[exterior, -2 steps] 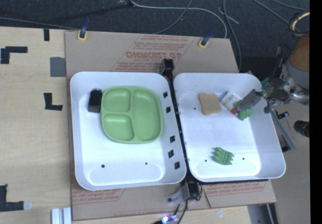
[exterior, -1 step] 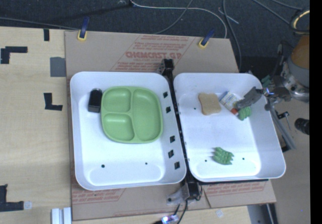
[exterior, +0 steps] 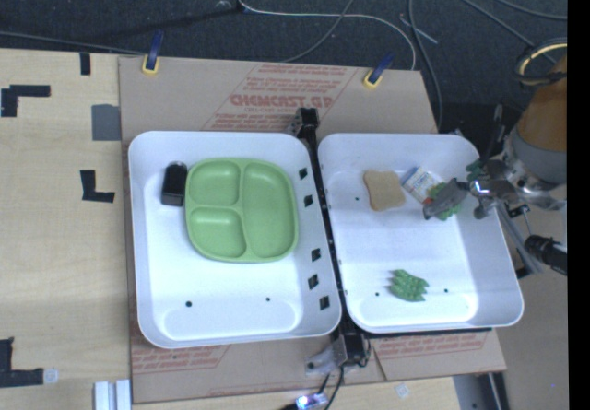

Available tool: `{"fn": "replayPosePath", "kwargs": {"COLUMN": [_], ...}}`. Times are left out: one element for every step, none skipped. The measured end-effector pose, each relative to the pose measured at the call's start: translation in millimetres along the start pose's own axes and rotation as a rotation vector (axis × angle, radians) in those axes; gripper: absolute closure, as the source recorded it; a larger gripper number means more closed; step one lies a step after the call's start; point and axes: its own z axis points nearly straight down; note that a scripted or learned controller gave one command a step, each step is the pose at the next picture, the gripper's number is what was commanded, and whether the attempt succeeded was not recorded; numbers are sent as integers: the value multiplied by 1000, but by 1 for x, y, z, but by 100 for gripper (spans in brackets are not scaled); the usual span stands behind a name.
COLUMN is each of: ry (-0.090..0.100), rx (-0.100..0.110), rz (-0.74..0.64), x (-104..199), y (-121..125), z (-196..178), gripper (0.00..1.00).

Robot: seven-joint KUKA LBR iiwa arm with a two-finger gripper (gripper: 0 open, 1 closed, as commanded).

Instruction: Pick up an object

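**Arm at the right bin's edge, nothing lifted yet**

The largest things on the bench are the two shallow white plastic bins: the left bin (exterior: 152,242) and the right bin (exterior: 479,302), meeting along a dark seam in the middle. Most of the left bin's upper half is taken by a pale green round divided plate (exterior: 241,210), and a small black block (exterior: 173,183) sits just beside the plate, toward the bin's left edge.

The grey arm with its orange band (exterior: 544,136) reaches in over the right bin's right edge, near the upper right corner. Its gripper (exterior: 466,192) hangs over the bin floor there, with something green at its tip; whether that is part of the tool or an item caught in it is not clear, and I cannot tell whether the gripper is apart or together.

In the right bin, a tan square sponge-like piece (exterior: 383,189) lies in the upper middle, with a small white and blue packet (exterior: 419,181) just beside it toward the gripper. A small green crumpled leafy toy (exterior: 407,286) lies well apart, near the lower edge.

By my reading the pick is not confirmed: every clearly visible object rests on a bin floor. The packet and tan piece look like the nearest candidates; closing and lifting remain.
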Motion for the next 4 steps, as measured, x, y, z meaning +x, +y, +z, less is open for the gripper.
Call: {"fn": "replayPosePath", "kwargs": {"ry": [0, 0, 1, 0], "rx": [-1, 1, -3, -8], "rz": [-1, -1, -2, -1], "x": [-2, -3, -3, -2], "y": [7, 0, 2, 6], "z": [48, 94, 81, 39], "gripper": [0, 0, 100, 100]}}
